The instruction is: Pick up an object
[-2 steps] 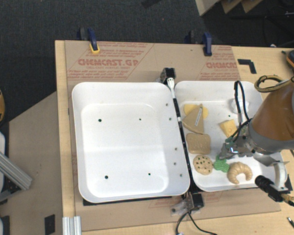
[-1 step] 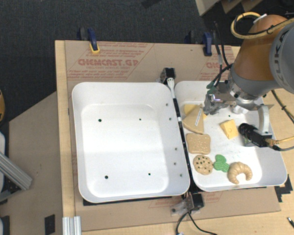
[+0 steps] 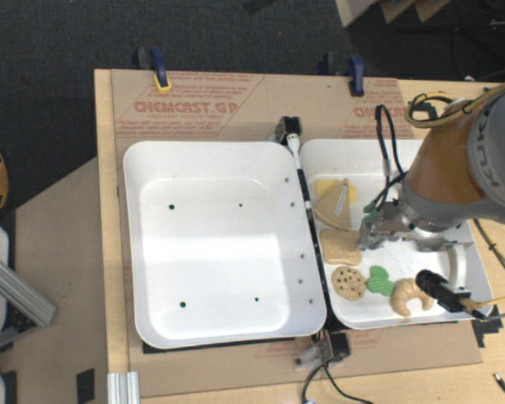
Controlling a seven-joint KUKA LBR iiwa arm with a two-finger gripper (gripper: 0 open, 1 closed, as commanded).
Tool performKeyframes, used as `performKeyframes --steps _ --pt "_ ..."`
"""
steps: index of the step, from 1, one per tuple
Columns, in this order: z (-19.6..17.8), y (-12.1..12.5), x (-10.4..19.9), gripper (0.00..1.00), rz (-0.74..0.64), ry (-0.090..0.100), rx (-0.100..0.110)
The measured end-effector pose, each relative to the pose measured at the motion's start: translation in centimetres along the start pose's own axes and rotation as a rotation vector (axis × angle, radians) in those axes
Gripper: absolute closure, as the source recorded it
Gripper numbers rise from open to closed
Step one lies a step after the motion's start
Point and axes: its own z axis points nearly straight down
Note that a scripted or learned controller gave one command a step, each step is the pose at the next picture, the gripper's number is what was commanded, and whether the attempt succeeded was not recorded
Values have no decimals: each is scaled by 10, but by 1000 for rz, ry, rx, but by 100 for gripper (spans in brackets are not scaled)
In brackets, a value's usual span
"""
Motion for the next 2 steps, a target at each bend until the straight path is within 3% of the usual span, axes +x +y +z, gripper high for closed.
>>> performKeyframes --steps 1,2 --pt "30 100 -16 100 -7 -3 -18" --pt "29 51 -37 100 -2 0 -5"
